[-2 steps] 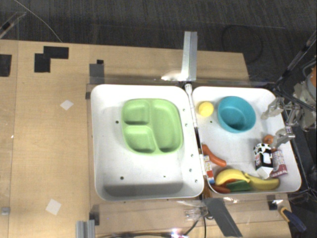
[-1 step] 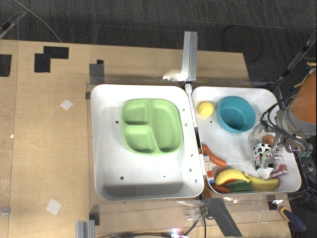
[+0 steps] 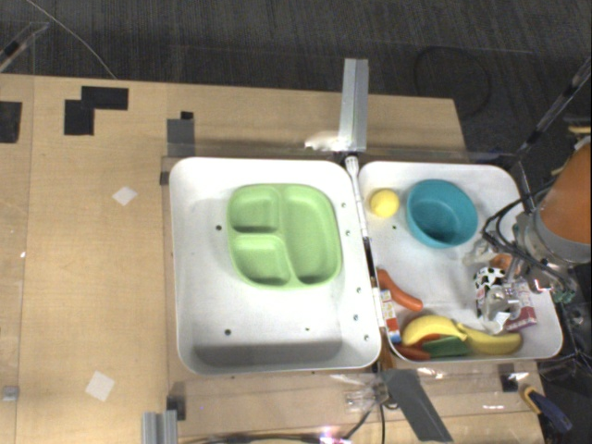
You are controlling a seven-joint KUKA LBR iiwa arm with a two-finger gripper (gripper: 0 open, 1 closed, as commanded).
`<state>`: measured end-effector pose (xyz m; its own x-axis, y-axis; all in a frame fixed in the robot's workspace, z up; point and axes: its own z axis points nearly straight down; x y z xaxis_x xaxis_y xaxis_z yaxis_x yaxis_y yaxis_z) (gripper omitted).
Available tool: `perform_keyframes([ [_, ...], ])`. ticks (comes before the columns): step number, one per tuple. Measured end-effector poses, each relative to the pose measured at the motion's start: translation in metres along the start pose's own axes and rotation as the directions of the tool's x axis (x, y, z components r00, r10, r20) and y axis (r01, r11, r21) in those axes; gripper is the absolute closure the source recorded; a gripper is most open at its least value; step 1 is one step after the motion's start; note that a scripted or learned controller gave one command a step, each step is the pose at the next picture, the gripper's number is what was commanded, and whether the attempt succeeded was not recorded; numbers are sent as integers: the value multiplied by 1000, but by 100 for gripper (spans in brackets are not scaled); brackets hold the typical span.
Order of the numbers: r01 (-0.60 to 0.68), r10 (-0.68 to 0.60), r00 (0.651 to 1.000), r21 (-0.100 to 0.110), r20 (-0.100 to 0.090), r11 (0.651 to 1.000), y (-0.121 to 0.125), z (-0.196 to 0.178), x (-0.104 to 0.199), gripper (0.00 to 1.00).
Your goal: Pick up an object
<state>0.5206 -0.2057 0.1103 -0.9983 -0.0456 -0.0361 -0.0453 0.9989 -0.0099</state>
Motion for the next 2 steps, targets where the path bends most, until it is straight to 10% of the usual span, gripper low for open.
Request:
perform_keyframes([
  [2, -374, 374, 927, 3, -16, 928, 1, 20, 27, 0],
])
